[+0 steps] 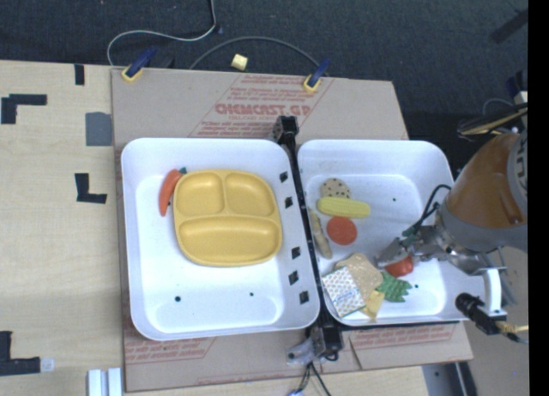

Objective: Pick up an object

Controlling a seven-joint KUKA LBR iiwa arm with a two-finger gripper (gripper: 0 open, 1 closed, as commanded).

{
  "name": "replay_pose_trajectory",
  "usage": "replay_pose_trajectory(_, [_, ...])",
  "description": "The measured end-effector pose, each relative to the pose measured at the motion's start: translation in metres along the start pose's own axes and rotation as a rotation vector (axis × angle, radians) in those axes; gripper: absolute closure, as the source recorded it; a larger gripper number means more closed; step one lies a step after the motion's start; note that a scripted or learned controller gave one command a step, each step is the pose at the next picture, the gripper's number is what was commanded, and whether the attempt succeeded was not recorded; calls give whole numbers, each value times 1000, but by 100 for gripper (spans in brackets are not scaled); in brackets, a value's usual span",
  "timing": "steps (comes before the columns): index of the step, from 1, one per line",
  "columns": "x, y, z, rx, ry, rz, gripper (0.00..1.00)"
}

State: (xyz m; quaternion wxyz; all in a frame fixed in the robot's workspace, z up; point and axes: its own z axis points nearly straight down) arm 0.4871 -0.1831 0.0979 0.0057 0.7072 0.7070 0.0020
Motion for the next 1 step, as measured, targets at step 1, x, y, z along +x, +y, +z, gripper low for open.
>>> replay_pose_trajectory(1, [76,79,-44,3,7,-11,100])
